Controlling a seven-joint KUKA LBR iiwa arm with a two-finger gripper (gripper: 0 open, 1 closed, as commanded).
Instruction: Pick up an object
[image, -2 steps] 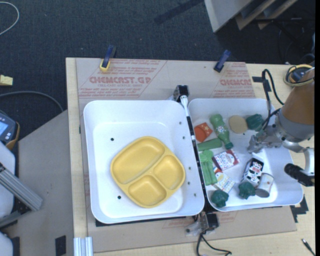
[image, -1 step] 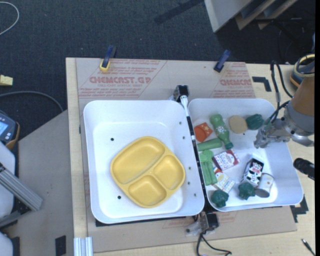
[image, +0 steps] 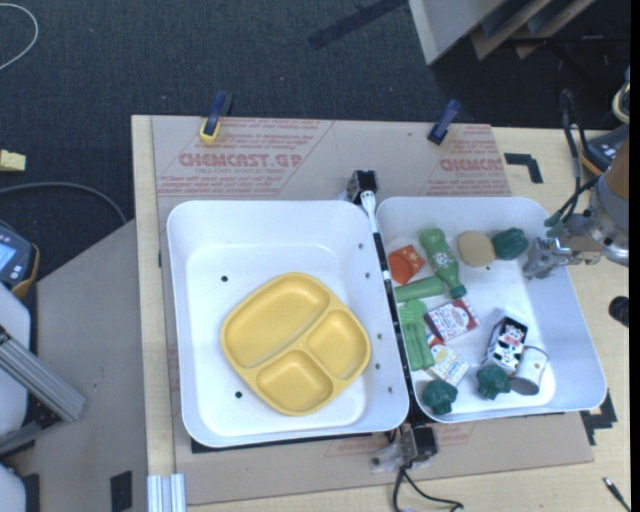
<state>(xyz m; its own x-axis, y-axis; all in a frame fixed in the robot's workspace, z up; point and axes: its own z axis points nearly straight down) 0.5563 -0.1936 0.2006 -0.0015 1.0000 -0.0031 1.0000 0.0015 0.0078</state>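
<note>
Near edge of the right bin: a dark green toy, a second dark green piece, a black-and-white cow-patterned figure beside a small white cup, and a small printed packet. Mid bin: a red-and-white carton and two green elongated pieces, one lying along the dividing wall, one angled above it. Far part: an orange-red packet, a green bottle shape, a tan rounded object and a dark green lump. The left bin holds a yellow three-compartment plate. The gripper stands at the right bin's far right side, low over the white floor, just beside the dark green lump and near the tan object; whether the jaws are spread or pressed together cannot be told at this resolution, and nothing is seen between them. Judged step: approach before a grasp. To do it well, the gripper should centre over one isolated item, most plausibly the dark green lump to its left, descend with the jaws straddling it, and avoid the bin wall close on its right. The crowded near cluster is the poorer target.
</note>
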